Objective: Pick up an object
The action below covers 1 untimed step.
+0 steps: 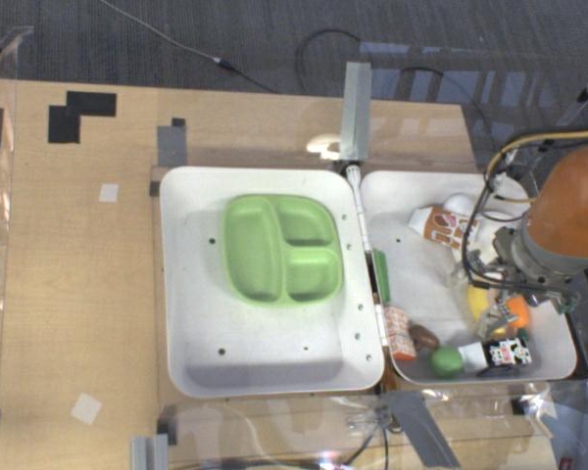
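Observation:
The right bin (412, 272) holds several small objects. A brown and white carton (444, 225) lies near its back. A yellow piece (479, 303) and an orange piece (515, 311) sit at the right side, directly under the arm's wrist. My gripper (496, 284) hangs low over these two, and the wrist hides its tip. Along the front edge lie a green ball (447, 362), a black and white box (508, 353), a brown lump (424, 337) and a red and white can (399, 333).
The left bin (191, 292) carries a green divided plate (280, 249). A green stick (380, 275) lies along the right bin's left wall. The arm's orange band (572, 204) looms over the right bin's right rim. Cables loop around the wrist.

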### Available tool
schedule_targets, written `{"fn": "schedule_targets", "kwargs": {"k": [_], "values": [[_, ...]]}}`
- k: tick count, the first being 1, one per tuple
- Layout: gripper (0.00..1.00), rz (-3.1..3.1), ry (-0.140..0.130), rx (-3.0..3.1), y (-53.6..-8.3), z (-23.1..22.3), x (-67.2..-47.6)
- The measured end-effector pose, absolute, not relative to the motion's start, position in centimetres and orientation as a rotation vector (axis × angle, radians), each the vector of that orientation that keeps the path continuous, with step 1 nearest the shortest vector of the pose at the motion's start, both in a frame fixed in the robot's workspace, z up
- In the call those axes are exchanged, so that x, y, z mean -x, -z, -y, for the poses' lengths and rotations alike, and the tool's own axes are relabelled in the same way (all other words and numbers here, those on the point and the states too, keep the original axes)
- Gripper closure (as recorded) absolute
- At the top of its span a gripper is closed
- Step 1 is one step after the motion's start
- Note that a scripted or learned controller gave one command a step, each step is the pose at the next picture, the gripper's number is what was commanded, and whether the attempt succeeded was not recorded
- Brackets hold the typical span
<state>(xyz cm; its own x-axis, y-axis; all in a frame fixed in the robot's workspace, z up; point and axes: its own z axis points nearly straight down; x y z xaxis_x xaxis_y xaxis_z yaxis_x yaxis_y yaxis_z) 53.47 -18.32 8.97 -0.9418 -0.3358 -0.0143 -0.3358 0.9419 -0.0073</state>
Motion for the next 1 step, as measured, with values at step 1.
{"fn": "schedule_targets", "kwargs": {"k": [1], "values": [[0.0,-3.066,-0.001,0.627,-8.87,12.36,-65.49]]}}
